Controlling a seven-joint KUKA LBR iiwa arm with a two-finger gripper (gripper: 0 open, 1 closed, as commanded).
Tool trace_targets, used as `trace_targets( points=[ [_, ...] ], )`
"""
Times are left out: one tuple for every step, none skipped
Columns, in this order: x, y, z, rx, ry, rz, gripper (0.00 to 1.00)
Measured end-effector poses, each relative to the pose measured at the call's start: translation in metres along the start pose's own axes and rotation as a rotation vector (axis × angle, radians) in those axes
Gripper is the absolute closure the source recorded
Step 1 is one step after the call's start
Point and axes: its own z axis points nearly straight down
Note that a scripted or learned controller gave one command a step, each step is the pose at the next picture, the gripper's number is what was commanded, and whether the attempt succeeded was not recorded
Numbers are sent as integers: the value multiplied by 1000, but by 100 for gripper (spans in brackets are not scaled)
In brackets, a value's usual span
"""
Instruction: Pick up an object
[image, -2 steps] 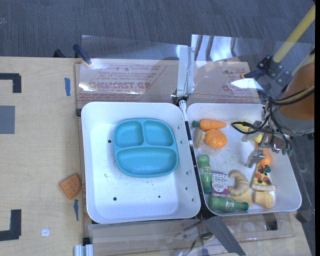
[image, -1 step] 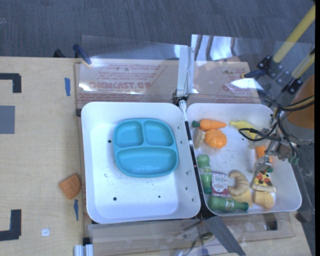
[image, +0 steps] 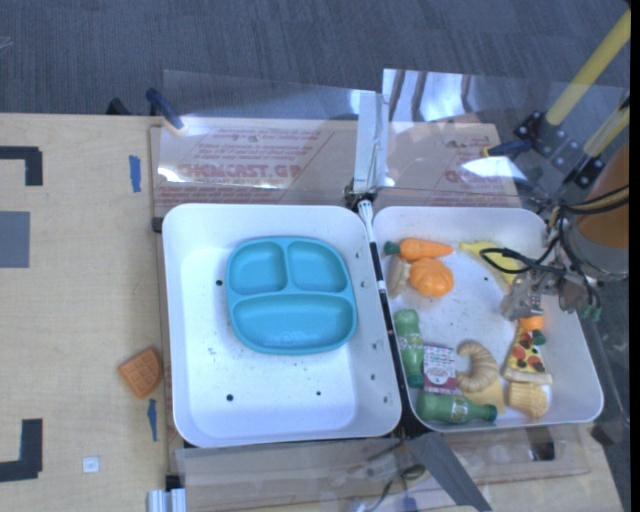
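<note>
Toys heaped in right bin (image: 580, 400): carrot (image: 425, 248) at top, orange fruit (image: 432, 278) just below it, banana (image: 490, 256) to their right. Green bottle (image: 408, 335) along the left wall, second green bottle (image: 455, 408) lying along the front wall. Croissant (image: 478, 362) between them, small pink-labelled pack (image: 437, 362) touching its left side. Pizza slice (image: 526, 350) right of croissant, pale bread piece (image: 529, 397) below it.

Claw (image: 530, 298) low over the bin's right half, just above the pizza slice, cables looped around it. Fingers too blurred and cluttered to read; possibly touching the slice's top, cannot tell, and nothing seen held.

Left bin (image: 190, 400) alongside, holding a blue divided plate (image: 291, 295). Waffle toy (image: 141, 371) out on the worktop (image: 70, 300), left of that bin.
</note>
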Motion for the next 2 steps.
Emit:
trace_targets(
  points=[
    [0, 0, 1, 0, 2, -1, 0],
    [-12, 13, 15, -1, 13, 115, 0]
  ],
)
